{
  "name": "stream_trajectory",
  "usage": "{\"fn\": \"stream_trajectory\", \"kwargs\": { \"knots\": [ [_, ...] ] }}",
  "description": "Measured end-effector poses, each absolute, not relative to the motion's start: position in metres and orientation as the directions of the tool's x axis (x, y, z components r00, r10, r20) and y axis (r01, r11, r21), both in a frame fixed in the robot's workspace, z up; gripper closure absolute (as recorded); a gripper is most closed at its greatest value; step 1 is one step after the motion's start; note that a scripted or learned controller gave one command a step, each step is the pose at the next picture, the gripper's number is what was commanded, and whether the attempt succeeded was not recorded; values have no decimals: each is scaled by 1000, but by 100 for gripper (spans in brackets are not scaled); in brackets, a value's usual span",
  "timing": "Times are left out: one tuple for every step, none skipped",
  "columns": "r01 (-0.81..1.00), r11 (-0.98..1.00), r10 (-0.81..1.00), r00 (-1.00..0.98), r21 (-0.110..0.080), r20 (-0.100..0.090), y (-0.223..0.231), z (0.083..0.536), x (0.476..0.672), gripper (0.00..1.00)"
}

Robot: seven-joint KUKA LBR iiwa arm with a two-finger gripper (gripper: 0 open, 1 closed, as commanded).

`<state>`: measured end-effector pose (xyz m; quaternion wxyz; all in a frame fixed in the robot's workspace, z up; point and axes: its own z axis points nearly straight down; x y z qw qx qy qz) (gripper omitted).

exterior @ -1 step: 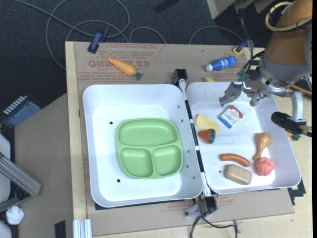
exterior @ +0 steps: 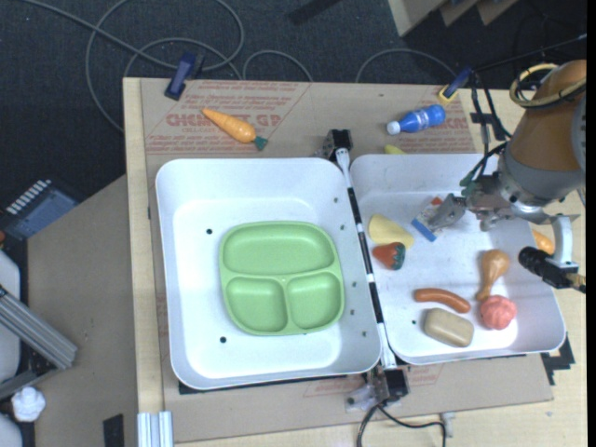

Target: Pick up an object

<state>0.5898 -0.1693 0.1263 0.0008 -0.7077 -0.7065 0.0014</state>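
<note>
- The yellow cheese wedge [exterior: 386, 228] lies at the left side of my right bin [exterior: 410, 343], touching the strawberry [exterior: 390, 255], just beside my gripper [exterior: 440, 215]
- My fingers look slightly parted with nothing between them
- To grip well, I judge I should centre over the wedge, clear of the strawberry, and descend straight
- Sausage [exterior: 441, 297], bread roll [exterior: 447, 327] and drumstick [exterior: 492, 270] sit nearer the front, well apart
</note>
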Motion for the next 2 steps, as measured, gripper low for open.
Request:
{"fn": "stream_trajectory", "kwargs": {
  "knots": [
    [1000, -2, 1000, 2, -3, 0, -205, 101, 576, 0],
    [1000, 2, 1000, -2, -3, 5, -216, 84, 539, 0]
  ]
}}
